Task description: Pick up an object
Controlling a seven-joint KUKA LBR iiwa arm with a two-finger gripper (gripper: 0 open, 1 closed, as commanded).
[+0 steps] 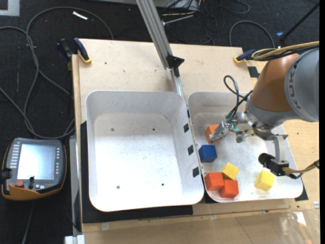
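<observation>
Two shallow white bins sit side by side on the bench (127, 65). The left bin (96, 136) shows its bare speckled floor. The right bin (203, 103) carries six blocks in all: three orange, two yellow and one blue.

The arm (284, 90) reaches in over the right bin's far right corner, and its gripper (219, 134) hangs low near the bin's left wall, about midway along that wall. One small orange block (210, 130) lies right at the gripper's tip, partly covered by the metal; whether the block is actually between the fingers or just beside them cannot be told, nor whether the hand is released or clenched.

The blue block (207, 153) rests just toward the near edge from there, close to the bin's left wall. Two more orange blocks sit touching each other in the near left corner, one (214, 180) against the left wall and the other (229, 188) beside it at the near edge. A yellow block (230, 171) lies just beside that pair, toward the bin's middle. The second yellow block (264, 180) sits toward the near right corner, well apart from the first.
</observation>
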